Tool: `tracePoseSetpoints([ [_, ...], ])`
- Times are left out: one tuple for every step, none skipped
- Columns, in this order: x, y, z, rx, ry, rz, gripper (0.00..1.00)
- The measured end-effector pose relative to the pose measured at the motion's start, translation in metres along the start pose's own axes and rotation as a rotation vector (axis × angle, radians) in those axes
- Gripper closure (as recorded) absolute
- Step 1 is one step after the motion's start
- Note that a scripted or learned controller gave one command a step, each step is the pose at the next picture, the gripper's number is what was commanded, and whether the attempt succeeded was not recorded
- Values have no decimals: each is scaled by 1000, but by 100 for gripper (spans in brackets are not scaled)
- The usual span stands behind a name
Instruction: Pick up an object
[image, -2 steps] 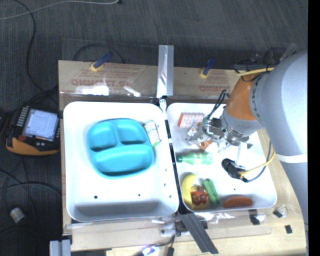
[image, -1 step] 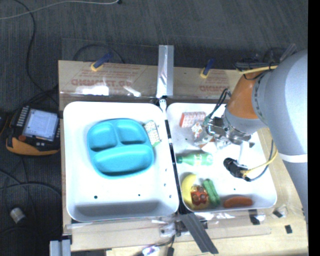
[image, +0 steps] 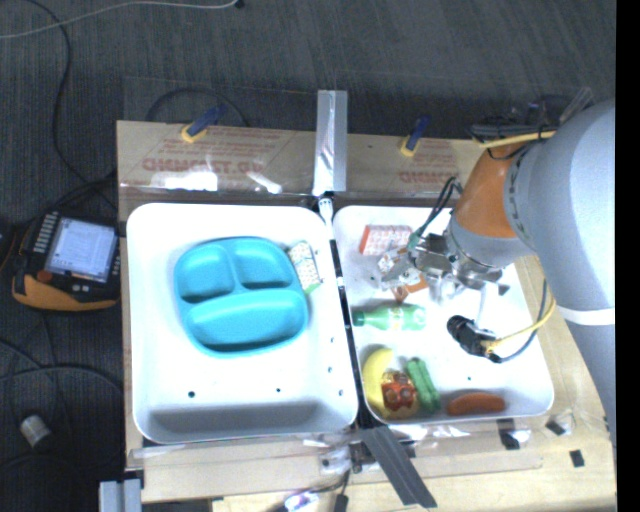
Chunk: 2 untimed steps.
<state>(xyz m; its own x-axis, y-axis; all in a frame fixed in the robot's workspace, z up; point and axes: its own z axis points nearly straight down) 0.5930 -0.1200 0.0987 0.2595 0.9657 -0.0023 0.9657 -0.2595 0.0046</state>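
Note:
My gripper (image: 405, 272) hangs low over the upper middle of the right bin (image: 535, 375), reaching in from the right. Just above and left of it lies a red-and-white checked packet (image: 384, 238). A green bottle (image: 390, 318) lies on its side just below the gripper. A small brown thing (image: 403, 293) shows right under the gripper tip; I cannot tell whether it is held. Along the bin's front sit a yellow round fruit (image: 374, 368), a red-orange item (image: 398, 393), a green pickle (image: 422, 384) and a red sausage (image: 475, 403).
The left bin (image: 160, 400) holds a blue divided plate (image: 240, 292) and a small white-and-green packet (image: 305, 265) against its right wall. A black cable loop (image: 470, 335) hangs from the wrist over the right bin. A handheld device (image: 70, 255) lies off the bench at left.

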Motion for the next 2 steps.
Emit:
tracePoseSetpoints([
  [1, 0, -9, 2, 0, -2, 100],
  [74, -25, -84, 8, 2, -131, 100],
])
